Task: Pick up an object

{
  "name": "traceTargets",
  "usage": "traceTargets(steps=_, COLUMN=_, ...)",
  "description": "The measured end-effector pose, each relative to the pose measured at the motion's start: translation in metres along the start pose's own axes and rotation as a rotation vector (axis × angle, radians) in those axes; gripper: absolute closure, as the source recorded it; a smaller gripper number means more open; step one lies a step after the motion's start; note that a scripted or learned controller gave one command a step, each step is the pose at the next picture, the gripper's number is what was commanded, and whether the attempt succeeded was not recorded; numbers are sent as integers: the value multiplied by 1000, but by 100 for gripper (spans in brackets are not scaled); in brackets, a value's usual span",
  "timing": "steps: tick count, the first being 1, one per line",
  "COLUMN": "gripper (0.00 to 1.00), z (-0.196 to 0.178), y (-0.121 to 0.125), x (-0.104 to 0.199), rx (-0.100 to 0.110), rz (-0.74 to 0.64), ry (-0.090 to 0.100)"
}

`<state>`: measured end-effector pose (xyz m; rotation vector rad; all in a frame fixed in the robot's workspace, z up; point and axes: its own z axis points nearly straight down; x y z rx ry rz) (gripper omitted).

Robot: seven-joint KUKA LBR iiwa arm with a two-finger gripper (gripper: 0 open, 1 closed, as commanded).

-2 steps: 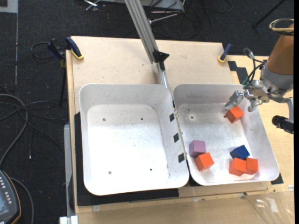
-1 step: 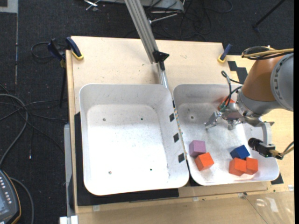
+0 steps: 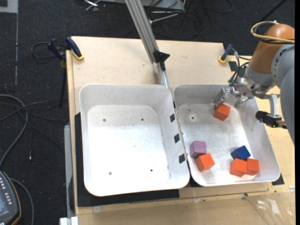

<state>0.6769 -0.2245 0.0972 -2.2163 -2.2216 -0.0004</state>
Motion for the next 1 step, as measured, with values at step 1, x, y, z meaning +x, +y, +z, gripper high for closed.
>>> traceTargets(steps=1, gripper=0, z=2, y=-65, x=64, rx=2, rz=-2, ry=0)
